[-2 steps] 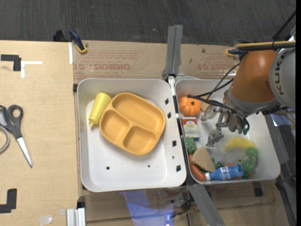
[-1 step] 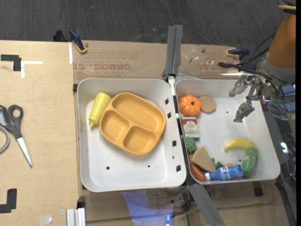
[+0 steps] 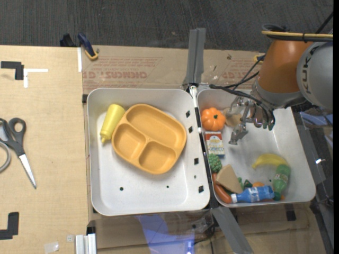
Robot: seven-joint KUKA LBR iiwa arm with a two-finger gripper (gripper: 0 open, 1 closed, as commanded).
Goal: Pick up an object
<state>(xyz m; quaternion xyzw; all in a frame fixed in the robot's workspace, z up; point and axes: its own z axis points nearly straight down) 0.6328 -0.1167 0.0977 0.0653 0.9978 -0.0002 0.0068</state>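
The small orange plastic pumpkin (image 3: pixel 213 118) sat at the upper left of the right-hand white bin (image 3: pixel 296 142), just left of the metal claw (image 3: pixel 241 127), which hung over bare floor, its grip impossible to judge

- The arm (image 3: pixel 296 67) is cut off by the right edge.
- The gripper (image 3: pixel 244 121) is a metal blur, with no finger gap to read.
- The orange sausage (image 3: pixel 222 194) lies half under the blue bottle (image 3: pixel 254 194).
- The scissors (image 3: pixel 16 147) lose a handle at the left edge.
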